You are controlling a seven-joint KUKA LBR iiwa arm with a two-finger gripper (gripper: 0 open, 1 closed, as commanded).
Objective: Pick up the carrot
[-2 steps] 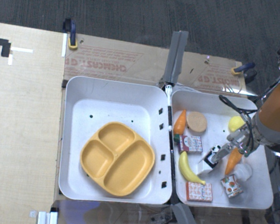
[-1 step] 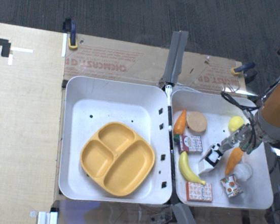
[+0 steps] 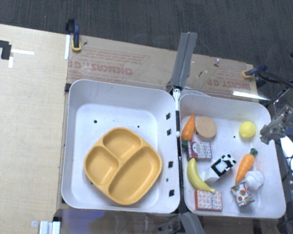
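Hovering at the right bin's (image 3: 283, 174) edge, the jaws' state was unclear to me; coming down squarely across the small orange plastic carrot (image 3: 245, 167) looked wisest.

A lemon (image 3: 247, 130) lies just left of the gripper; farther left, a banana (image 3: 197, 175) and a yellow plate (image 3: 124, 165).
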